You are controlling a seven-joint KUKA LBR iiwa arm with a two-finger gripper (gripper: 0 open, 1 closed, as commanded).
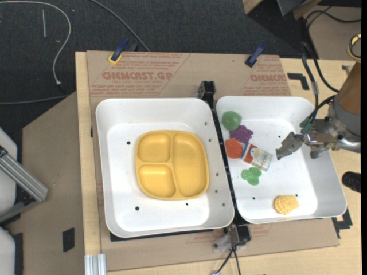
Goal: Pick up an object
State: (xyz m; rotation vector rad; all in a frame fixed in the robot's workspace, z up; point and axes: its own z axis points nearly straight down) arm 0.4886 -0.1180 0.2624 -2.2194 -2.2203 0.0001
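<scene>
1 plate [172, 165], perhaps 6 toys [246, 148]

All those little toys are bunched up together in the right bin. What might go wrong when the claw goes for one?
The green ball, purple toy, orange piece and small bottle lie packed close, so the claw might nudge neighbours or catch two. The cluster also hugs the right bin's left wall, which could block a finger.

Divided plate [172, 165] in left bin [112, 125], cluster of small toys [243, 148] in right bin [321, 193], corn toy [285, 204] nearer front
</scene>
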